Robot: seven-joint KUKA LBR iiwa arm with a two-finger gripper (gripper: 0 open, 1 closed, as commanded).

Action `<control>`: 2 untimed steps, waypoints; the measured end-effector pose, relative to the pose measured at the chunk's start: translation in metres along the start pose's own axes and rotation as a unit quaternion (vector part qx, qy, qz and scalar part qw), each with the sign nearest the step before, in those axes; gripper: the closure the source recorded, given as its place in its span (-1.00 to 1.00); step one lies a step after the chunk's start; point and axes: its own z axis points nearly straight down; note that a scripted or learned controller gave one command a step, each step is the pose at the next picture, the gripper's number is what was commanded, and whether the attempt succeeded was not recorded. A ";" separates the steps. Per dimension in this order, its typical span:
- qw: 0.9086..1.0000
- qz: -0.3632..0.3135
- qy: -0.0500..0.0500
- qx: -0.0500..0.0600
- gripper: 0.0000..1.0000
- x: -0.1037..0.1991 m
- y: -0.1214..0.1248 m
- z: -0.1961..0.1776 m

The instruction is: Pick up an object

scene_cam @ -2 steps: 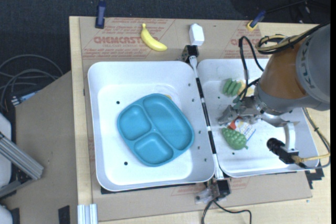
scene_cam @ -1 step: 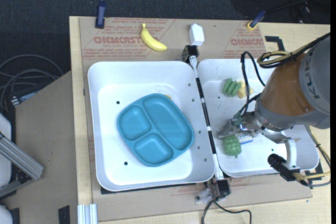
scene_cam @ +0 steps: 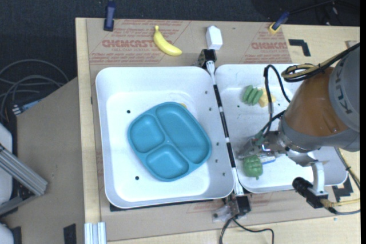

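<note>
A small green toy (scene_cam: 252,166) lies in the right bin (scene_cam: 240,117) near its front left corner. My gripper (scene_cam: 257,152) is low over the bin, right at this green toy, its metal tip just above and touching or nearly touching it. The grey and orange arm covers much of the bin's right side. A second green object (scene_cam: 250,94) with a yellow piece (scene_cam: 263,100) beside it rests near the back of the same bin. Whether anything sits between the fingers is hidden by the wrist.
The left bin (scene_cam: 114,123) holds a blue divided plate (scene_cam: 167,140). A yellow banana (scene_cam: 165,43) lies on the bench behind the left bin. A white clip (scene_cam: 214,37) stands at the back where the bins meet. Black cables loop over the right bin's rear.
</note>
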 end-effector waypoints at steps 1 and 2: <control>1.000 0.000 -0.001 -0.002 -1.00 -0.023 0.050 -0.001; 1.000 -0.001 0.000 0.000 -1.00 0.000 0.039 0.000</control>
